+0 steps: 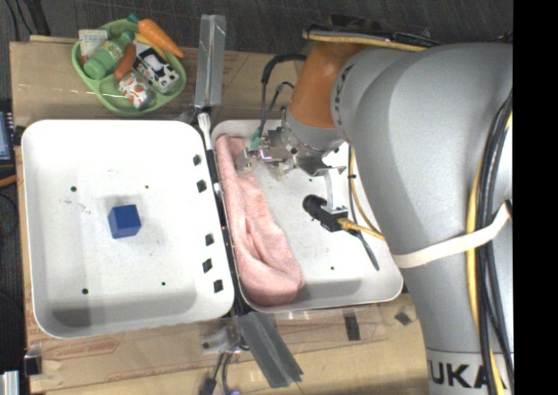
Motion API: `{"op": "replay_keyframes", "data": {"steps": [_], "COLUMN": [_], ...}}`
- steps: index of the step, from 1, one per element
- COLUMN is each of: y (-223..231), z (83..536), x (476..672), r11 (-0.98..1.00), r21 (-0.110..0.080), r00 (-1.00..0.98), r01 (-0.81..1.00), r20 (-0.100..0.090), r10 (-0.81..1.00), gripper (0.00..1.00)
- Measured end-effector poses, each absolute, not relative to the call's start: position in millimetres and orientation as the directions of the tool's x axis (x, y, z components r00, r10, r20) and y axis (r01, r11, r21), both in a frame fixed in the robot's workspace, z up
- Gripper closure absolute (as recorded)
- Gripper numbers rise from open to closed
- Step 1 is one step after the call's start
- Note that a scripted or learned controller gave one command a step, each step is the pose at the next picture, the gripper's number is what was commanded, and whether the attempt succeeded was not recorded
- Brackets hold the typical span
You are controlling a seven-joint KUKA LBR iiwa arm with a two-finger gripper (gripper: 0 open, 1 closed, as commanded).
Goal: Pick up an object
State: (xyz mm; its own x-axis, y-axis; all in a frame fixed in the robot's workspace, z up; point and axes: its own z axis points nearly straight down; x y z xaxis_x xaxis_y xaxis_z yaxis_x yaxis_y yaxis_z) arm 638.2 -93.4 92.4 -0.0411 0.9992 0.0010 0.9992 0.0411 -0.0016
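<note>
A cardboard-topped bench [52,53] carries two white bins. The gripper [261,153] hangs at twelve o'clock in the right bin [366,289], over the crumpled pink cloth [257,236] along its nine o'clock wall, probably lining up a grasp; whether its jaws are spread or closed, I cannot tell.

Grey arm [418,149] low, claw [261,153] pointing leftward.
</note>
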Motion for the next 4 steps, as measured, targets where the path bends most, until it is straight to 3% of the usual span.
{"op": "replay_keyframes", "data": {"steps": [1,2,4], "y": [-165,-92,-122], "z": [130,98,92], "x": [612.6,596.1,476.3], "r11": [-0.11,0.154,0.236], "r21": [-0.002,-0.005,-0.002], "r00": [0.11,-0.154,-0.236], "r01": [0.994,0.988,0.972], "r20": [0.0,0.002,0.002], "r10": [0.994,0.988,0.972], "gripper": [0.0,0.0,0.0]}}
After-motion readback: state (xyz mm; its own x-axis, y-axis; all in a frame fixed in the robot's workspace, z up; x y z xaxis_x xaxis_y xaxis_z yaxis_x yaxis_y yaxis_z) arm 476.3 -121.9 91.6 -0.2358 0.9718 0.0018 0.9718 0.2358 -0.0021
